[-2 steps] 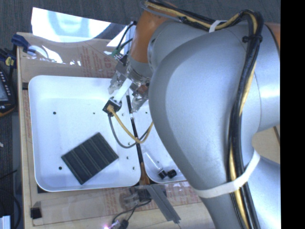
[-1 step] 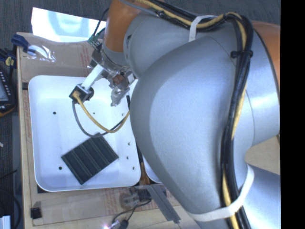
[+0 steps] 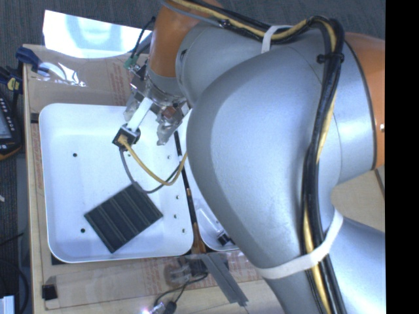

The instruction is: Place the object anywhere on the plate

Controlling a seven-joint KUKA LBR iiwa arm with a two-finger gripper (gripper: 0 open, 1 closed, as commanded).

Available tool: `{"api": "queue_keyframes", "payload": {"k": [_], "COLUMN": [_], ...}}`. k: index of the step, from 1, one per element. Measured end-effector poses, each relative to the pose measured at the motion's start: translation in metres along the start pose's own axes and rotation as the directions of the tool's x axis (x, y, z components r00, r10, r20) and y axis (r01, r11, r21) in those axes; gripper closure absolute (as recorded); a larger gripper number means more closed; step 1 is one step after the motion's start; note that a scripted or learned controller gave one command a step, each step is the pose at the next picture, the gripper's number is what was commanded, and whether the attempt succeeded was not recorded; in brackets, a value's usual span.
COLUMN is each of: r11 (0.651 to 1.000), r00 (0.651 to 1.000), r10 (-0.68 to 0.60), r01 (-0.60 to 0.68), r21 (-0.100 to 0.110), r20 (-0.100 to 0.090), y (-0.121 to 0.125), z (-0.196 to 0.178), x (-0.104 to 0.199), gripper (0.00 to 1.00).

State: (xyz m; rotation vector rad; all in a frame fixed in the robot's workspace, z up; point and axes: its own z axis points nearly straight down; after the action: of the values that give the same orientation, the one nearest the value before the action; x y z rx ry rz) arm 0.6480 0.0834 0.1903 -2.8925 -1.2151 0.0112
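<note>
A dark grey, ribbed, flat rectangular piece [image 3: 124, 218] lies tilted on the floor of the left white bin [image 3: 59, 175], near its front edge. My gripper [image 3: 166, 127] hangs over the back right part of that bin, close to the wall shared with the other bin. It is well behind the ribbed piece and apart from it. I see nothing held at its tip. The big grey arm covers almost all of the right bin [image 3: 209, 233], and whatever lies in there is hidden.
A yellow cable loops down from the wrist over the left bin's floor. Clutter and a shiny bag lie behind the bin at the upper left. A cardboard-coloured bench edge runs along the front.
</note>
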Motion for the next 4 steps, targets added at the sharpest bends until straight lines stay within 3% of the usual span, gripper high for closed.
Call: {"api": "queue_keyframes", "payload": {"k": [1, 2, 3, 4], "r11": [0.999, 0.96, 0.848, 0.953], "r00": [0.999, 0.96, 0.848, 0.953], "r10": [-0.044, 0.281, 0.53, 0.302], "r01": [0.044, -0.281, -0.53, -0.302], "r21": [0.0, -0.005, -0.004, -0.006], "r20": [-0.001, -0.007, -0.011, -0.009], "y": [0.004, -0.07, -0.079, -0.134], "z": [0.0, 0.017, -0.121, -0.251], "x": [0.001, 0.073, 0.076, 0.047], "gripper": [1.0, 1.0, 1.0, 1.0]}}
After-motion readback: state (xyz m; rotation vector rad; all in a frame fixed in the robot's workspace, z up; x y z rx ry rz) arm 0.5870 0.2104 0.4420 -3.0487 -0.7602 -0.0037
